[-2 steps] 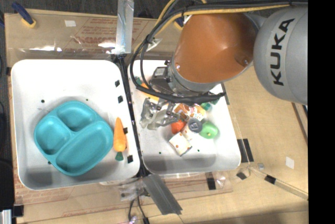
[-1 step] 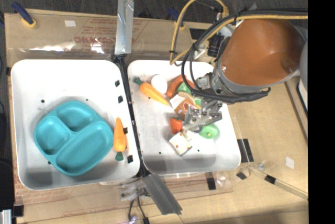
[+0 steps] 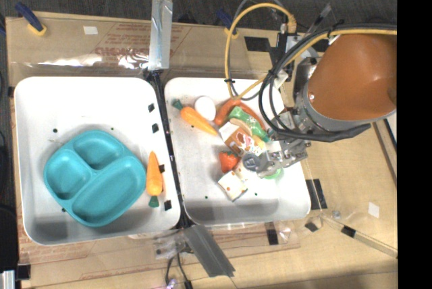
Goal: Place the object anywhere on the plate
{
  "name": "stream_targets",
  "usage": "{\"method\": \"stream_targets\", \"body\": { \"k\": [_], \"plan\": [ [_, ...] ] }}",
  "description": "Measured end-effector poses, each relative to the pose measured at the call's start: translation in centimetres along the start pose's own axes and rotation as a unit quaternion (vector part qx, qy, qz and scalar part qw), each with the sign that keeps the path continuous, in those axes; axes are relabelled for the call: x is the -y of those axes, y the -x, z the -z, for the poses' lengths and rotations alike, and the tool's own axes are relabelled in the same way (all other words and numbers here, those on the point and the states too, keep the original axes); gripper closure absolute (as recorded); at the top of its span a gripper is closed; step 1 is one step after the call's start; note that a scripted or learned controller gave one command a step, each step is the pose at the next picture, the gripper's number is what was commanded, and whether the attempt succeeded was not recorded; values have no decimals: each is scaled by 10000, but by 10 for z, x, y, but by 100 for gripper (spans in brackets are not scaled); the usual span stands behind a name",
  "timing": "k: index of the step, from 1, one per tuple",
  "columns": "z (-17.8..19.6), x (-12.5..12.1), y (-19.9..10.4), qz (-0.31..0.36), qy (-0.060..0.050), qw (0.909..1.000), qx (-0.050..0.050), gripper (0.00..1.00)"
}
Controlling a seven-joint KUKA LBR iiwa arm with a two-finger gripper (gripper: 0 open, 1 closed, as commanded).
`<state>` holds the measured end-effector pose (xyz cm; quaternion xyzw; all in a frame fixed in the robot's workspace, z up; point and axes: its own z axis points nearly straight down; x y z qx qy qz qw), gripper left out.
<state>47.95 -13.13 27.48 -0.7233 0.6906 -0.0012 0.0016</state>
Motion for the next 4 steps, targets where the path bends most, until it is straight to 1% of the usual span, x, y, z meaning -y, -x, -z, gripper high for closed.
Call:
{"method": "stream_targets", "body": {
  "k": [1, 2, 3, 4],
  "plan": [
    [-49, -5, -35, 1157, 44, 9933, 16, 100],
    [-80, -6, -57, 3503, 25, 9366, 26, 100],
    [-34, 0, -54, 5618, -20, 8273, 9, 100],
    [-45, 5, -77, 6162, -20, 7875, 13, 100]
  ]
}}
